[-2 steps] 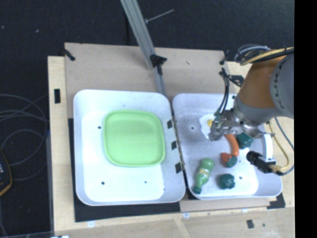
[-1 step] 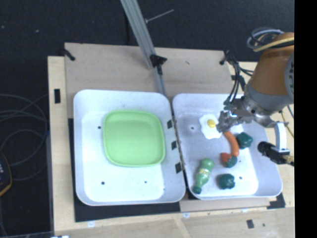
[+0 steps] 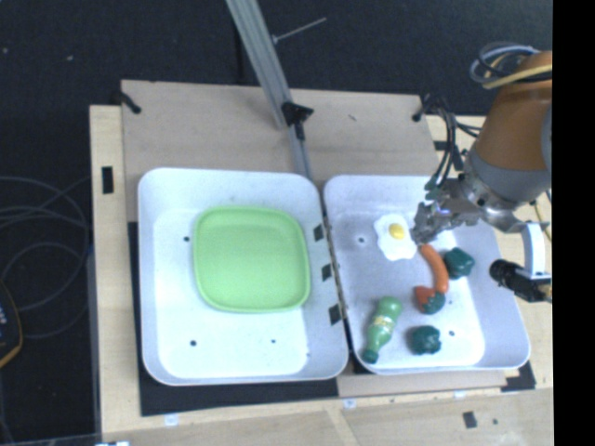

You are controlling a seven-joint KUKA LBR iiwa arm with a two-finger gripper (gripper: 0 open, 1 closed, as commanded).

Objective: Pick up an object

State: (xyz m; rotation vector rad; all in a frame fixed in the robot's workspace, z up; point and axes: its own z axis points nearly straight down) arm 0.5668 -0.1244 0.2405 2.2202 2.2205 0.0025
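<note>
From my console I see the pincer [image 3: 429,223] low over the right bin [image 3: 502,342], just beside the fried egg [image 3: 394,236] and above the upper end of the orange sausage [image 3: 434,268]; whether it is released or clenched I cannot tell. The sausage looks the nearest candidate: a light toy, I judge, stiff and a bit slick, best taken across its narrow middle. Touching its lower end lies a small red piece [image 3: 427,296], with a dark green lump [image 3: 458,264] just beside it, so room there is tight. A green bottle [image 3: 380,328] and another green lump [image 3: 425,339] lie nearer the front wall. The left bin [image 3: 167,342] carries a green plate [image 3: 251,257]. Both bins sit on the pale table [image 3: 372,128]
</note>
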